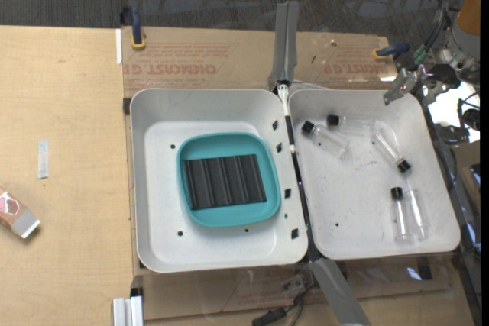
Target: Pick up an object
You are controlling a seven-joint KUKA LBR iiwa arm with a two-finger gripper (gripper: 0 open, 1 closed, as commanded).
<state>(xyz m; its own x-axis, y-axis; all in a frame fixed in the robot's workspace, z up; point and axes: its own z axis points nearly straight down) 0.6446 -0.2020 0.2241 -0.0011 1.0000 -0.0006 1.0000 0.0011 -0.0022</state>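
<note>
The gripper [409,82] hangs at the upper right of the frame, over the right bin's [359,240] far corner; whether it is released or clenched I cannot tell, and nothing shows in its grasp. The targets lie in that right bin: clear vials with black caps, one pair [325,130] at upper left, one [391,147] mid-right, one [406,214] lower right. Risk, I'd judge: they're round, clear and slick, so a pinch could roll one away. The left bin [153,240] holds a teal tray [227,181]. The cardboard [183,61] behind reads, upside down, "CHEMCAST GP".
</note>
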